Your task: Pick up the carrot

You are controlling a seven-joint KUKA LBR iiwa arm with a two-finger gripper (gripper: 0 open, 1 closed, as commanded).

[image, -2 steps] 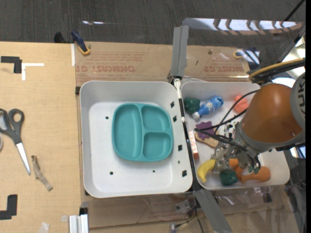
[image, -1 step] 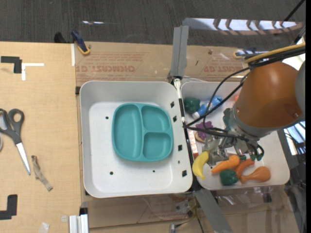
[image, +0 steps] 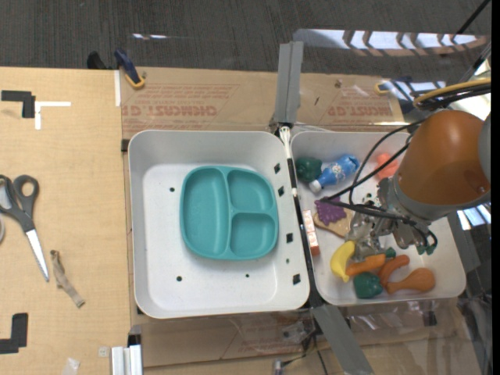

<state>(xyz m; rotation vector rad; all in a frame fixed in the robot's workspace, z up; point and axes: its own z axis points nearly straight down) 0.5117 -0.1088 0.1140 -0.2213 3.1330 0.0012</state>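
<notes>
Currently, gripper (image: 366, 241): grip unclear, over small orange plastic carrot (image: 367, 264).
Risk: touching yellow plastic banana (image: 341, 261) snags instead.

Right bin (image: 328, 291) crowded: carrot (image: 367, 265) hemmed by banana (image: 341, 261) at 9 o'clock, green piece (image: 367, 286) at 6, drumstick (image: 412, 280) at 4. Gripper (image: 369, 237) overhead at 12. Left bin (image: 156, 209): open floor around teal plate (image: 229, 212).

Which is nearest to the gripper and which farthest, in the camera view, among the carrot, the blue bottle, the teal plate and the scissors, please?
Measured from the gripper:
1. Carrot, just below it, right bin.
2. Blue bottle, at that bin's top.
3. Teal plate, in the left bin.
4. Scissors, on the bench at far left.
</notes>
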